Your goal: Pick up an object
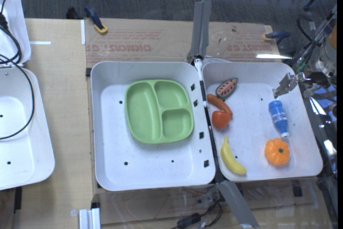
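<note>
The gripper [285,85] is a small grey metal assembly with thin angular parts, blurred and hard to make out in detail. Dark cables run above it, beside a sliver of orange band [338,35].

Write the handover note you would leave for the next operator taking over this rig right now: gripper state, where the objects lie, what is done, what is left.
Gripper: over the right bin's far right part, just above the blue bottle; nothing shows between its fingers.
Right bin: watermelon slice, hot dog, tomato, banana, blue bottle, pumpkin.
Left bin: green divided plate.
Done: nothing picked up yet.
Left: grasp and lift one object; the blue bottle lies nearest the gripper.
</note>
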`<state>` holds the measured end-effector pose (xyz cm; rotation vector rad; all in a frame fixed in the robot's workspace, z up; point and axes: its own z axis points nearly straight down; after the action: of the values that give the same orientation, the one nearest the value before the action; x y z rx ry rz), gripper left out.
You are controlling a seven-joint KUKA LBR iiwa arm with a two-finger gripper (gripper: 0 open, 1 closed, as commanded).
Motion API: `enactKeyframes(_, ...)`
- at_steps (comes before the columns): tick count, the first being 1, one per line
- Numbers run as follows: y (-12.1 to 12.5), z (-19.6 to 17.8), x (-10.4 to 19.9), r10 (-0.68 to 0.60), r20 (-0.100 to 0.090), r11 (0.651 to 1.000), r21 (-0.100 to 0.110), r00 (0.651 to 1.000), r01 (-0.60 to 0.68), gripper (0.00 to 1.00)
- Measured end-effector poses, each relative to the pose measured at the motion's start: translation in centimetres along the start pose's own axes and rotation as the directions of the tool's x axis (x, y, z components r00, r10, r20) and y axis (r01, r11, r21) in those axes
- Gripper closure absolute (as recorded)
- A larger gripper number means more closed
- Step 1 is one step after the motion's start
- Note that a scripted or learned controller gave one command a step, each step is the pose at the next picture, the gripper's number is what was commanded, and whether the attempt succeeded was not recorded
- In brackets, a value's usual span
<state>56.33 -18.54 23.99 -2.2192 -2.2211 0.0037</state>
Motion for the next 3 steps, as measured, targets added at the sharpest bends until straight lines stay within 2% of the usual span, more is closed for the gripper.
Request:
enactKeyframes(1, -0.1, 11.7, -2.8, -0.115, -0.001, 0.993, 0.0, 0.993, 0.115, 0.0)
enactKeyframes(2, 1.4, 14.9, -1.8, -0.018, -0.005, 1.0, -0.001, 1.0, 0.018, 0.0)
enactKeyframes(3, 1.4, 13.9, -1.9, -0.016, -0.003, 1.0, -0.002, 1.0, 0.016, 1.0)
